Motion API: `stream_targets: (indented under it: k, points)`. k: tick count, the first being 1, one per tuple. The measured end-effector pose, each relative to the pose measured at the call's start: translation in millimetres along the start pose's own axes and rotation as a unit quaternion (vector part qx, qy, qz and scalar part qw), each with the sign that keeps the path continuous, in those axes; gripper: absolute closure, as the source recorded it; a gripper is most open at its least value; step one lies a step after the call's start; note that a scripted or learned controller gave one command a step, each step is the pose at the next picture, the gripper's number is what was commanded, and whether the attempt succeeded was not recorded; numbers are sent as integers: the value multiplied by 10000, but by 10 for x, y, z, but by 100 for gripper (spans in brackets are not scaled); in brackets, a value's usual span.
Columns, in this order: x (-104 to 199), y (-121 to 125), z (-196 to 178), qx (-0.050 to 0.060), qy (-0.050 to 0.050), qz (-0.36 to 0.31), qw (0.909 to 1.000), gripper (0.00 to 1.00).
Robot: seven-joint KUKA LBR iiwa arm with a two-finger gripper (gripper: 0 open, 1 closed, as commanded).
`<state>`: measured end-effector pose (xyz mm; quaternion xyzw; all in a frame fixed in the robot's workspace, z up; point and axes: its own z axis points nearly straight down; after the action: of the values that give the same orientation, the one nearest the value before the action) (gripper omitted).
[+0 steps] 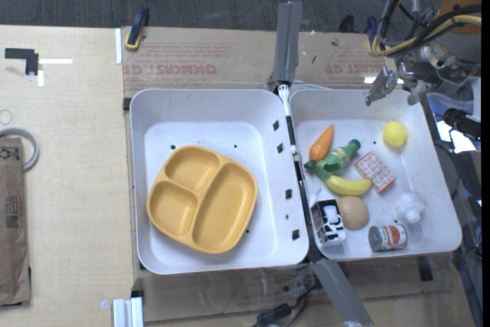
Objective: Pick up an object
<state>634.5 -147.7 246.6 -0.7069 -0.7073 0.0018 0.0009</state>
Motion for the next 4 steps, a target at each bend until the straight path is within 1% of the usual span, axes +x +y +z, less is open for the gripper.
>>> stream_targets:
  k: [1,2,3,4]
  points:
    - [-554,-52,866,0,-3,504,9987,0]
    - [-453,-426,1559,-8,3,529,9986,0]
    - [-204,-888,1565,-3,9,1282,9918,0]
    - [-220,-895,1485,9,6,1301,9915,100]
